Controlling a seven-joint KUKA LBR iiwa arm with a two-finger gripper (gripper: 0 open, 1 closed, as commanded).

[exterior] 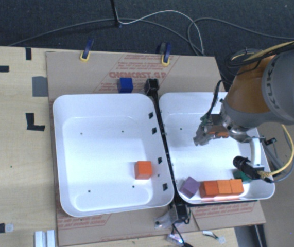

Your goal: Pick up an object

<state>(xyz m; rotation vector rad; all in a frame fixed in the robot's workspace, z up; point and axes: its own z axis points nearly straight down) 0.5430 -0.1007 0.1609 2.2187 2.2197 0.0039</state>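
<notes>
The pale wooden worktop point(13, 153) is covered in the middle by a brown cardboard sheet point(136, 71), and on this sheet two shallow white plastic bins are set side by side, touching along a black clip strip. The left white bin point(85, 112) is occupied by a single small orange cube point(143, 170), lying near its lower right corner. The right white bin point(188, 109) is entered from the right by the grey arm with the orange band point(255, 89), and the claw point(207, 134) is seen over the middle of that bin, apart from all the blocks; whether its fingers are apart or together cannot be told (they are too dark and small). Along the near wall of the right bin a long orange block point(221, 188) is laid, with a small purple block point(189, 187) just beside its left end. A small blue cube point(125, 84) is placed on the cardboard, behind the left bin.
</notes>
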